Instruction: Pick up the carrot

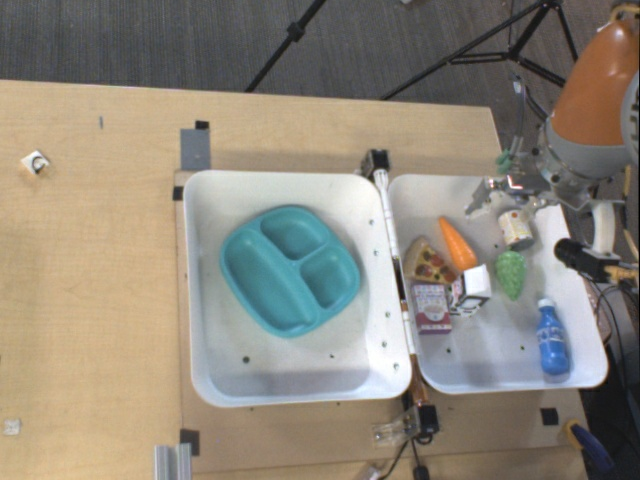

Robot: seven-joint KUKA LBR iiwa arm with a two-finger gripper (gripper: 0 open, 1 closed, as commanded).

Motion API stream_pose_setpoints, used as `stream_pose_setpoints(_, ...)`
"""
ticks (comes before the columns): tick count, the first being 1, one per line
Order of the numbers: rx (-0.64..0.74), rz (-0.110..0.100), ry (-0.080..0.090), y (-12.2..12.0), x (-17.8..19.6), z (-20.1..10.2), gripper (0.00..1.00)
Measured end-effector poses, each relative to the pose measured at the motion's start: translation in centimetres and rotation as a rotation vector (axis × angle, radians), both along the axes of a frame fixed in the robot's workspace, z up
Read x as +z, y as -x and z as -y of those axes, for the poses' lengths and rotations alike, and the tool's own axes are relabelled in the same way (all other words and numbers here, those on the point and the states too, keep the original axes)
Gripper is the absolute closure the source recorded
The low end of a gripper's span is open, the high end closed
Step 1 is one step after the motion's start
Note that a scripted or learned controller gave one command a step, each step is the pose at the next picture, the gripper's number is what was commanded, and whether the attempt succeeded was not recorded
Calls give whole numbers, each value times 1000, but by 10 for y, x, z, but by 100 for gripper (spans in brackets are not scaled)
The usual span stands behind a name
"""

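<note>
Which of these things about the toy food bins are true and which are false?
1. The carrot lies in the right bin. True.
2. The teal plate sits in the right bin. False: it is in the left bin.
3. The blue bottle lies near the right bin's front right corner. True.
4. The gripper holds the carrot. False: the carrot lies in the bin, apart from it.
5. The pizza slice lies beside the carrot. True.
</note>
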State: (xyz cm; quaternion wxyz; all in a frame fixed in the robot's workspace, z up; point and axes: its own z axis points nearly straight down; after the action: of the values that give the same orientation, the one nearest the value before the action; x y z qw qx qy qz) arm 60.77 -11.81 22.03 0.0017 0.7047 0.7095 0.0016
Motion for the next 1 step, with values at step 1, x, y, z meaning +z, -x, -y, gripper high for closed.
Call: stream_pose_setpoints(1, 73, 2, 0, -19, -124, -28, 0)
